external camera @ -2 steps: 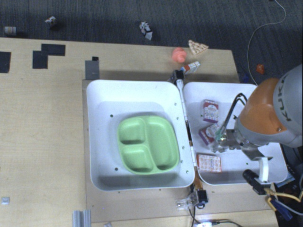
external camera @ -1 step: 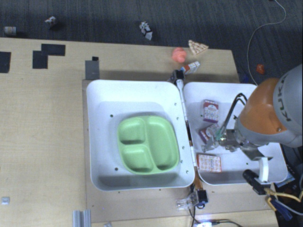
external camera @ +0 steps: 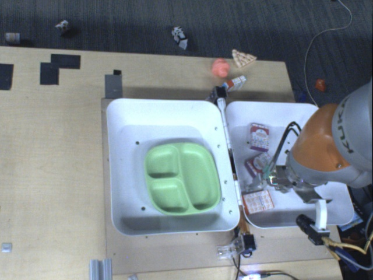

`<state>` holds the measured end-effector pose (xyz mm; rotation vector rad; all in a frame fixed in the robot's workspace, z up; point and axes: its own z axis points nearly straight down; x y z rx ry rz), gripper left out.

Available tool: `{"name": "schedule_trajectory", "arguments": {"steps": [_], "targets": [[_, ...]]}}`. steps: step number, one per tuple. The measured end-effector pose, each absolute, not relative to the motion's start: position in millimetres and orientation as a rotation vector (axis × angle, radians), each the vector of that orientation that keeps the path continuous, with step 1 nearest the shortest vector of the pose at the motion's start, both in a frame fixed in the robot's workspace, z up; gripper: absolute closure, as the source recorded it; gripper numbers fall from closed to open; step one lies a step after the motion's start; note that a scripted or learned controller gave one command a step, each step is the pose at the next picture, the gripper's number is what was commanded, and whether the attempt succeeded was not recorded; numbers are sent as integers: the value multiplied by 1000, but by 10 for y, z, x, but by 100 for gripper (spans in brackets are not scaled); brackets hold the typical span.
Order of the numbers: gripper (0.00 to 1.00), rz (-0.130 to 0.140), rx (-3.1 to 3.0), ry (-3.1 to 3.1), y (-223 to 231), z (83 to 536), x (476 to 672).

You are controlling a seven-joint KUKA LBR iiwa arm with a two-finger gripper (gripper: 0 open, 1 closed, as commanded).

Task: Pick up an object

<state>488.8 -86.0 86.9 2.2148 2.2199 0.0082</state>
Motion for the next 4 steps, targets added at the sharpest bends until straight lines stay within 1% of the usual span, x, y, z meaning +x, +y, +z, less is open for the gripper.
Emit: {"name": "schedule_trajectory", "arguments": {"steps": [1,2,3,4], "targets": [[100,14,2210,2218,-860,984,4911],[100,7,2212,2225,-537,1858,6145],[0,4,2214,2225,-542,1851,6139],[0,0,2218,2224,-923,920,5559]]}}
